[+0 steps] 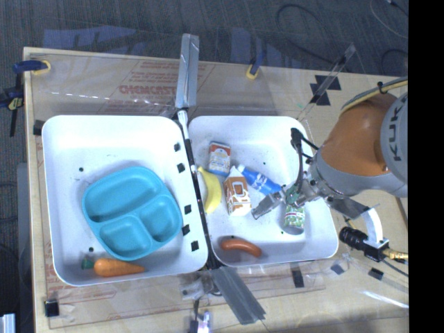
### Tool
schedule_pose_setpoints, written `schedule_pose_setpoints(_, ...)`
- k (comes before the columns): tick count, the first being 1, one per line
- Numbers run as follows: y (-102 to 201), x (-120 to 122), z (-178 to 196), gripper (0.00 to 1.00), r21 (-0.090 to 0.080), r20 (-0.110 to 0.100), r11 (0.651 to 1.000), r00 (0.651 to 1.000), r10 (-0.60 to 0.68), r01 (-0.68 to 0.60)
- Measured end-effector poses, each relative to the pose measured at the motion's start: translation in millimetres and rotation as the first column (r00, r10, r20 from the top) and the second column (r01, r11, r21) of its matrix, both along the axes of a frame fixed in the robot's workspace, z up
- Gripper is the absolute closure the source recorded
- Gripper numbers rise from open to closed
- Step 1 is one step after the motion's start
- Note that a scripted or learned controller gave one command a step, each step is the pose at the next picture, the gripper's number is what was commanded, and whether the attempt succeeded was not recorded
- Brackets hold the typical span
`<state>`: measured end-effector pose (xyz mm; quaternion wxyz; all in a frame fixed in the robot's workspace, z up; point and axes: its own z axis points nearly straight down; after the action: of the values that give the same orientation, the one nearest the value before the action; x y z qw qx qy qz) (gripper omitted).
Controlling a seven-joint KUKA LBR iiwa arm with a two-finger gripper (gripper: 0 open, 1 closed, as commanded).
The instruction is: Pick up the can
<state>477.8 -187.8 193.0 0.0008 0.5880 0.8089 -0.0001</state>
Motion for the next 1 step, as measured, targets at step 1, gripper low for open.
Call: schedule_pose_setpoints(1,-22.6,-1.1,-21.7,0.0,0.002,-0.004,1.0,1.0,0.01,-0.01)
